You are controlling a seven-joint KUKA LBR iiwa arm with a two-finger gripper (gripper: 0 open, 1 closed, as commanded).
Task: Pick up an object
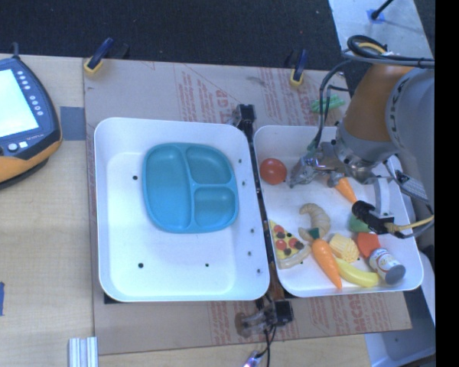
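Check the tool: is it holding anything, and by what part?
Cannot tell. The tool hangs low in the right bin beside the red ball; no object shows in it.

One fixed camera looks down at a slant from above the bench [53,228], taking in both white bins [107,205], arm [382,105] entering from the right.

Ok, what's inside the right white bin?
Toy food in the right bin: red tomato, pizza slice, carrot, banana, small bottle. The arm covers the far corner.

Pincer [303,171] hangs over right bin [283,140] near tomato [273,170].
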